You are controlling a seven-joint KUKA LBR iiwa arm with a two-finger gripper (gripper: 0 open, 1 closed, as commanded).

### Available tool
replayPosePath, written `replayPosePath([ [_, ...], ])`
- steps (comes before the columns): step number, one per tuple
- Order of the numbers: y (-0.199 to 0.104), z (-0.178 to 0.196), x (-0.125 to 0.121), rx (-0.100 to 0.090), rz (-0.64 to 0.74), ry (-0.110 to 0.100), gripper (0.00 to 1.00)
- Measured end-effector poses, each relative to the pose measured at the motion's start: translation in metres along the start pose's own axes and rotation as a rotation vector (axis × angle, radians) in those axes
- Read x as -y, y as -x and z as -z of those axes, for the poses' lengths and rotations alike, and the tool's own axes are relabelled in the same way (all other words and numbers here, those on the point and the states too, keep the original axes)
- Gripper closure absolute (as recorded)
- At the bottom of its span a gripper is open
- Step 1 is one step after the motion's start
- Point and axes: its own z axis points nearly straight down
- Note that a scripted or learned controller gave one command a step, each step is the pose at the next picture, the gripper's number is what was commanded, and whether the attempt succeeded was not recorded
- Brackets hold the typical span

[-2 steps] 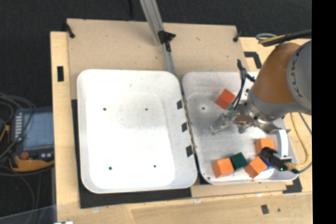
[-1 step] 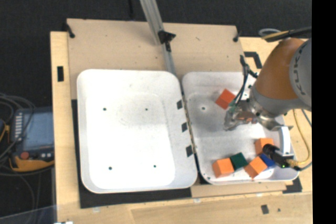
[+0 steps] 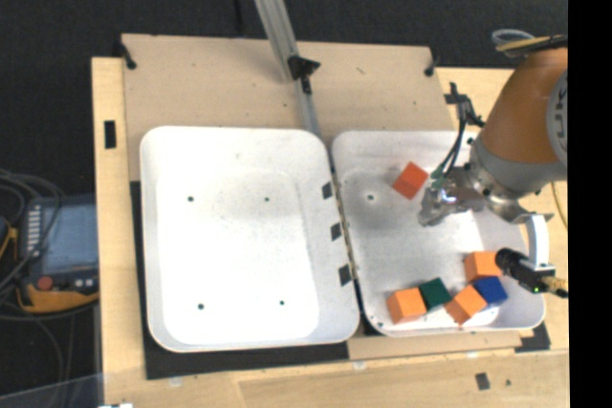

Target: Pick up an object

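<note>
Gripper [image 3: 438, 205] hovering mid right bin [image 3: 382, 234], finger state unclear. Orange block [image 3: 411, 180] lying just beside, toward bin's far edge. Risk: descending off-centre, nudging block away, closing on nothing.

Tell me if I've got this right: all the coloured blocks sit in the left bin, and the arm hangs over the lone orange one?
Not quite. The camera view shows the blocks in the right bin, not the left. The gripper does hang by the lone orange block; the others cluster at its near edge.
</note>
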Motion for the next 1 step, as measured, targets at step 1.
replayPosePath([
  [1,0.0018,0.0646,-0.0045,0.001,0.008,0.003,1.0],
])
